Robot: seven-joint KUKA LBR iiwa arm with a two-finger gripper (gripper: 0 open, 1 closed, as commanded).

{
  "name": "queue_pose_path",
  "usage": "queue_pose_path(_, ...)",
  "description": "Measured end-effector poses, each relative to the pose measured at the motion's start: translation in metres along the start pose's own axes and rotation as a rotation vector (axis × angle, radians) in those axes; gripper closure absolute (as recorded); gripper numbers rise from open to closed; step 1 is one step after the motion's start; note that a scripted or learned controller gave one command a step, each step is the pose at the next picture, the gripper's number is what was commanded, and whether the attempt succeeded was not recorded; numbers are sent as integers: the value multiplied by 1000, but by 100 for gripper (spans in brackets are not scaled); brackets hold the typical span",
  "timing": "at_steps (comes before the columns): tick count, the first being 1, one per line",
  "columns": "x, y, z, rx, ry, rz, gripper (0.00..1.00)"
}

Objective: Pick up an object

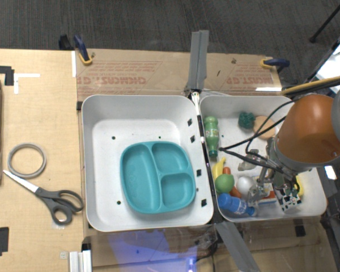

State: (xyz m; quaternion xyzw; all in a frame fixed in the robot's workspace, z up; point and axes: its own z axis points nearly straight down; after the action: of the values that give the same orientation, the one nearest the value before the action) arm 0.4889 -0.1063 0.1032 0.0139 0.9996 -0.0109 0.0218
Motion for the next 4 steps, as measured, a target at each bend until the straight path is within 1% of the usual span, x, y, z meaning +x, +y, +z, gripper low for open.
queue_pose_path(1,-51,-55,-45,-21,39,-41,0)
queue_pose_path(2,0,-21,4,-12,12,84,0)
queue_pose_path(3,3,-110,-76,-21,39,-12,0)
queue_pose_path(4,2,-116,-6,-16,28,8,0)
